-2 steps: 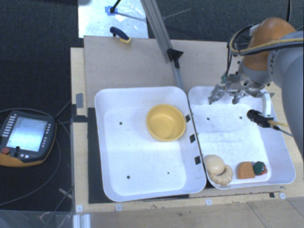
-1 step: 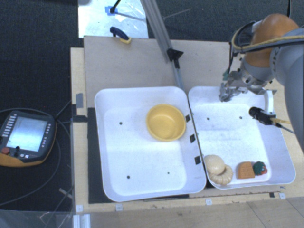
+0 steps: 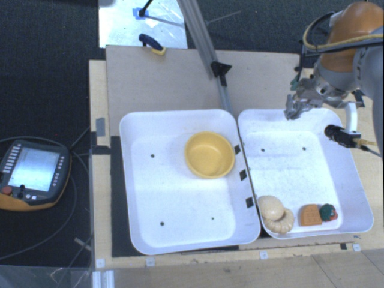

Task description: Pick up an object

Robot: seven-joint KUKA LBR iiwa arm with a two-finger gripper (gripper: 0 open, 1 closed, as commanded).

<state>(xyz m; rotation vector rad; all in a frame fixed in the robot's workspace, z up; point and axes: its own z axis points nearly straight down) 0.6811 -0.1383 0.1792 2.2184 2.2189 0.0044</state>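
A yellow bowl [image 3: 209, 154] rests in the left bin [image 3: 144, 221], near its upper right part. In the right bin [image 3: 348, 179] a cream, bread-like lump [image 3: 275, 213] lies at the near left corner. Beside it on the right sits an orange piece with a dark green end [image 3: 317, 214]. My gripper [image 3: 293, 112] hangs over the far edge of the right bin, well away from all three objects. Nothing shows between its fingers.
A teach pendant [image 3: 33, 174] lies on the dark floor at the left. A metal pole [image 3: 201, 32] slants across the far side of the bench, ending in a black clamp [image 3: 220, 70]. A black cylinder [image 3: 339, 135] juts from the arm over the right bin.
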